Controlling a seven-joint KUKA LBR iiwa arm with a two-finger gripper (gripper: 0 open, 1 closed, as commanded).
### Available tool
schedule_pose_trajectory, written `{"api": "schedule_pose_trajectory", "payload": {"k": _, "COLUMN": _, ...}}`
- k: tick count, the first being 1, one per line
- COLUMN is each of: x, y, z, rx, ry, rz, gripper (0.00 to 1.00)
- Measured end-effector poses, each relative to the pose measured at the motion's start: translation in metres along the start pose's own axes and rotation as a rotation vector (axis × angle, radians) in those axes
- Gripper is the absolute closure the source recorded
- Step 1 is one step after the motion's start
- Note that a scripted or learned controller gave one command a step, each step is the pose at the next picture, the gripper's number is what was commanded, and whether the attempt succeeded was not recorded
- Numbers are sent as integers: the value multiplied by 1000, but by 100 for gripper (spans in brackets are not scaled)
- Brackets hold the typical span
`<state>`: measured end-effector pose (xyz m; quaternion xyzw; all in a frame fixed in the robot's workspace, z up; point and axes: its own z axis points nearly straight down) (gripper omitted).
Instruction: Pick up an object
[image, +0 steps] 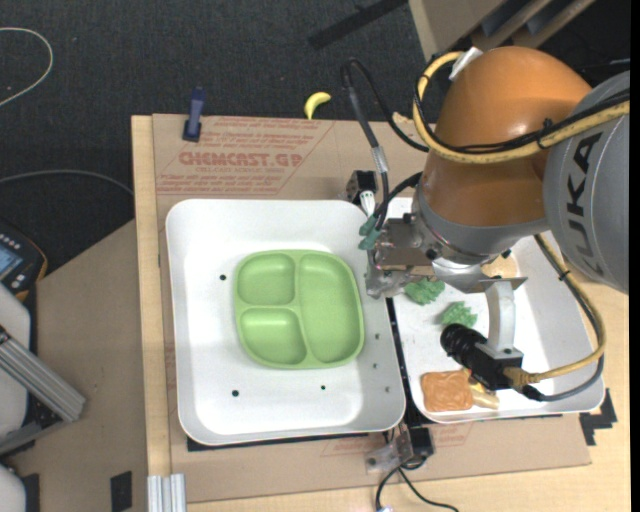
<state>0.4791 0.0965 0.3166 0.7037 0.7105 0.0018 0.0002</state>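
My gripper (381, 272) hangs over the left edge of the right bin (570, 320), close to the wall it shares with the left bin (190, 300). Just right of the gripper lies a small green leafy piece (425, 291), and a second green piece (459, 312) sits a little further right. An orange-brown toast-like slab (447, 392) rests at the right bin's near left corner. Nothing shows between the gripper's tips. The big orange and grey arm hides much of the right bin.
A light green divided plate (299, 308) lies in the middle of the left bin. On the cardboard behind the bins are a blue clip (194, 115) and a small yellow item (317, 101). Cables run near the right bin's far left corner.
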Motion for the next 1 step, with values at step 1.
{"api": "schedule_pose_trajectory", "payload": {"k": 1, "x": -8, "y": 2, "z": -96, "rx": -10, "ry": 0, "rz": 9, "gripper": 100}}
